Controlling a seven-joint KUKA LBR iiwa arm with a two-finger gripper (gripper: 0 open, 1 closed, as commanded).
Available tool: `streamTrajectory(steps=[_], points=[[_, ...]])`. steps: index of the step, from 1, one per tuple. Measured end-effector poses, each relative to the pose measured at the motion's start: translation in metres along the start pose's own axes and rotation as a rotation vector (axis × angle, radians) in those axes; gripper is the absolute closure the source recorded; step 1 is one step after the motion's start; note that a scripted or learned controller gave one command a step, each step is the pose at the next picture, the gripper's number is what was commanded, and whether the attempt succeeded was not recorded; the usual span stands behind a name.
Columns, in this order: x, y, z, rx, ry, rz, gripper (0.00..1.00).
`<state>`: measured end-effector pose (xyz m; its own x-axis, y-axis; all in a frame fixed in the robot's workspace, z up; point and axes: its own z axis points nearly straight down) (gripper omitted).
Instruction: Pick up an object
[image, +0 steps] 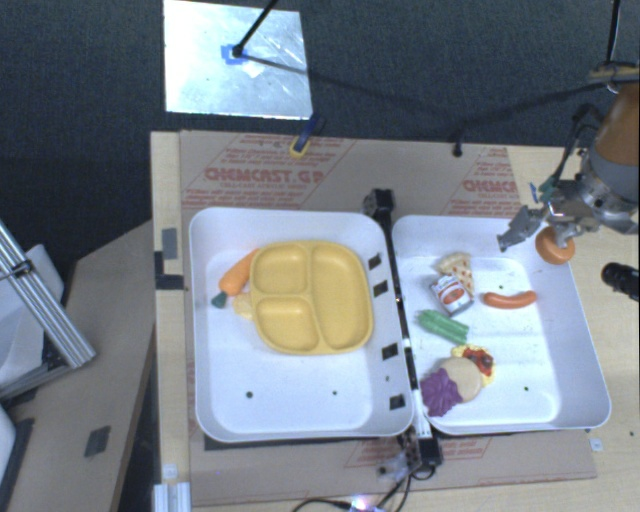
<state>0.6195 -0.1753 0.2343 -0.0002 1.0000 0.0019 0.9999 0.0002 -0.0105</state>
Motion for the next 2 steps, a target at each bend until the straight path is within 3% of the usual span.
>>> streamTrajectory(steps=[1,2], points=[[0.000,0.002,-0.008,-0.012,-0.002,-0.003,0.00],[0.001,0.012,0.040,-0.010,-0.002,-0.005,0.00]])
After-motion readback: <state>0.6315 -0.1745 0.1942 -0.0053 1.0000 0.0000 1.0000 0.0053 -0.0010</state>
